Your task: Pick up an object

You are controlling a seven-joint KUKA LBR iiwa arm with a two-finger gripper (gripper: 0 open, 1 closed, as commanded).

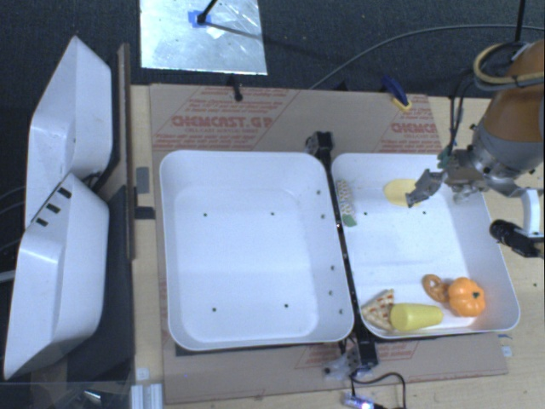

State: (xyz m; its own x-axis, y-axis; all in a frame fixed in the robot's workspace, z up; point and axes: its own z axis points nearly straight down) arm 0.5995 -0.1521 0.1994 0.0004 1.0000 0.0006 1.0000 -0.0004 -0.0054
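My gripper [440,195] hangs over the far part of the right bin [409,245], with its fingers spread apart and nothing between them. Its left finger [419,192] is right beside a flat pale-yellow piece [395,192] lying on the bin floor. At the bin's near edge lie a pizza slice [379,308], a yellow pear-like fruit [415,316], a brown pretzel [433,288] and a small orange pumpkin [467,296]. A small speckled cob-like item [345,201] rests against the bin's left wall.
The left bin [247,245] sits directly beside the right one, and a black divider [339,228] runs between them. Cables and a black fitting [511,237] hang at the right bin's right rim. A metal sheet [203,22] lies behind the bench.
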